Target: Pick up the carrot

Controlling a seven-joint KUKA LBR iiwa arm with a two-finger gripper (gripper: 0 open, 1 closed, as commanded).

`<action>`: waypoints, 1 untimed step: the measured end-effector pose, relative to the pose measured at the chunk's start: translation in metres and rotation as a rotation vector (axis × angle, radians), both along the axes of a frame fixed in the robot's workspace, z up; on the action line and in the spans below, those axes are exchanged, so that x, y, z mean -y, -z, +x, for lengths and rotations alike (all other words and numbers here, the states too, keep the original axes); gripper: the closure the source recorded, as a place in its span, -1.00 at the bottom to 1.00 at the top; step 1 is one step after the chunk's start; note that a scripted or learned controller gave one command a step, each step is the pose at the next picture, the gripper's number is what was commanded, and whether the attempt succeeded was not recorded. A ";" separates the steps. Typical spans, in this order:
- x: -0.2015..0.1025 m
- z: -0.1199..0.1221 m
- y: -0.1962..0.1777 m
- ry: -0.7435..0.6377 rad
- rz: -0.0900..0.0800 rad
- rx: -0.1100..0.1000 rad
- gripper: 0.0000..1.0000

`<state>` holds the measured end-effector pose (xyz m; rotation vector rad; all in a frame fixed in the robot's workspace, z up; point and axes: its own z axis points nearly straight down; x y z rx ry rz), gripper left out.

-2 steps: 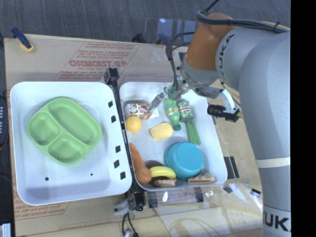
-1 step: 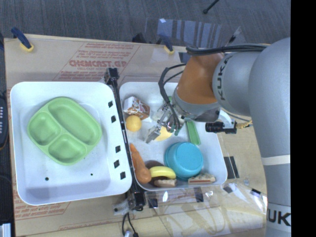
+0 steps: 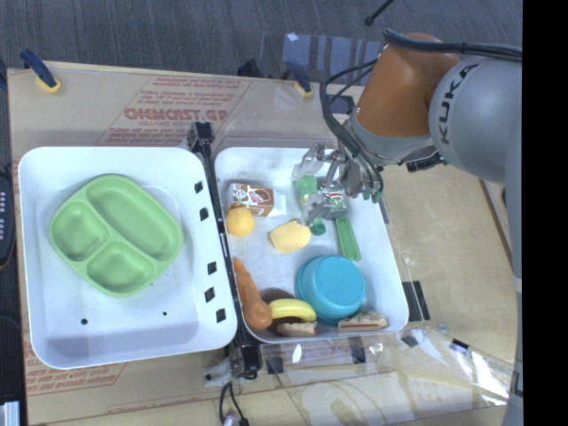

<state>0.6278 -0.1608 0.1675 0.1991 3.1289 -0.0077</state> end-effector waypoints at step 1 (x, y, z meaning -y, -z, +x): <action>-0.034 -0.018 0.051 -0.001 -0.006 0.018 -1.00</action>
